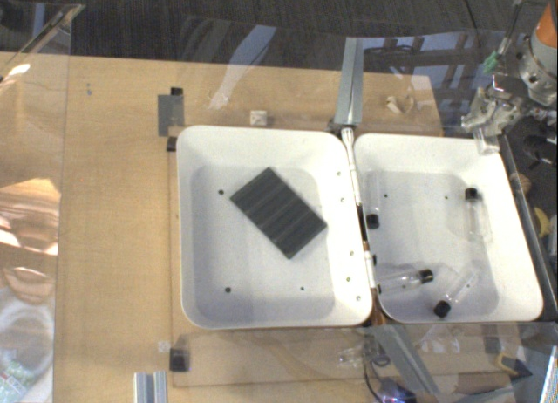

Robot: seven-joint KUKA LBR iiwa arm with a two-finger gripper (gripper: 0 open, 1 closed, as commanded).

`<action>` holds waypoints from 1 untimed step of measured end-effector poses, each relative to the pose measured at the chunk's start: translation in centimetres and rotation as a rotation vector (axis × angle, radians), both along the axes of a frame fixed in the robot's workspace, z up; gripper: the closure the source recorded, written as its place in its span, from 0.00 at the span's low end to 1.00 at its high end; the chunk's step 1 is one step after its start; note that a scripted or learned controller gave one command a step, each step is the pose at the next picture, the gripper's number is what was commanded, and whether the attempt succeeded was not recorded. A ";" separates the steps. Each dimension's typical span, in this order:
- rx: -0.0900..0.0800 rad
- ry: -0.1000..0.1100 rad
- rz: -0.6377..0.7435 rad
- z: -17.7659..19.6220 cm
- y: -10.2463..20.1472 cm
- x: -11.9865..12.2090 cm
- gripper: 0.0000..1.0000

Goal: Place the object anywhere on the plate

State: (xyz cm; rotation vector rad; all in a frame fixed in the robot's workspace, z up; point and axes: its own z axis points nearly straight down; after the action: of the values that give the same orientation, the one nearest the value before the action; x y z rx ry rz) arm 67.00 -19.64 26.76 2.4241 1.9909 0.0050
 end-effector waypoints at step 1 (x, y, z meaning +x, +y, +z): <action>-0.001 0.000 0.053 5.1 0.5 0.0 1.00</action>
State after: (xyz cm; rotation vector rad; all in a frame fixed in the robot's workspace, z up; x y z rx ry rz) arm 66.98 -19.12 31.84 2.3703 2.0533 0.0044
